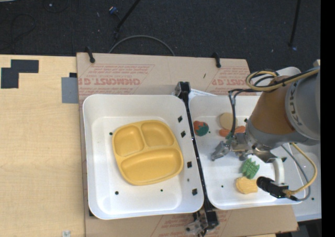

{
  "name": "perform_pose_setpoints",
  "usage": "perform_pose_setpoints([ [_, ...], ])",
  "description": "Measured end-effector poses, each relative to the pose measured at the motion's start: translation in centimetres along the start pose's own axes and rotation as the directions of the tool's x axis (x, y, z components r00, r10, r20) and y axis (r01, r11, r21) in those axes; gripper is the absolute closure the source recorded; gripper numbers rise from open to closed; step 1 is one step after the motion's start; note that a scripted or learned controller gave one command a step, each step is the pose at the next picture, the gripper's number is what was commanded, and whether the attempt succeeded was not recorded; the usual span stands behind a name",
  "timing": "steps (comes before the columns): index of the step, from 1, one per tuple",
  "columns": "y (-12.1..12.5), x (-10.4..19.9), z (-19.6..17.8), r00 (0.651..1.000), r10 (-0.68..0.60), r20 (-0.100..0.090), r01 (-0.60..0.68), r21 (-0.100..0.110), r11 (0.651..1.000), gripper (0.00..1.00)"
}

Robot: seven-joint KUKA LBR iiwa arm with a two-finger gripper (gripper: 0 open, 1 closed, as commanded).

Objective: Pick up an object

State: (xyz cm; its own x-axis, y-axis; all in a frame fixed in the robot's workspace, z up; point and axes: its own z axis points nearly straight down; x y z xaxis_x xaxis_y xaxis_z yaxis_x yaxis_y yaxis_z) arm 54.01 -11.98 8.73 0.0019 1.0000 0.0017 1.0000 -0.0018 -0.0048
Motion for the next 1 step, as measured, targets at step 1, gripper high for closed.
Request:
perform_pose_setpoints([
  [1, 0.01, -0.04, -1.09, 1.000, 0.004, -0.001, -0.004, 0.000, 1.000, 1.00],
])
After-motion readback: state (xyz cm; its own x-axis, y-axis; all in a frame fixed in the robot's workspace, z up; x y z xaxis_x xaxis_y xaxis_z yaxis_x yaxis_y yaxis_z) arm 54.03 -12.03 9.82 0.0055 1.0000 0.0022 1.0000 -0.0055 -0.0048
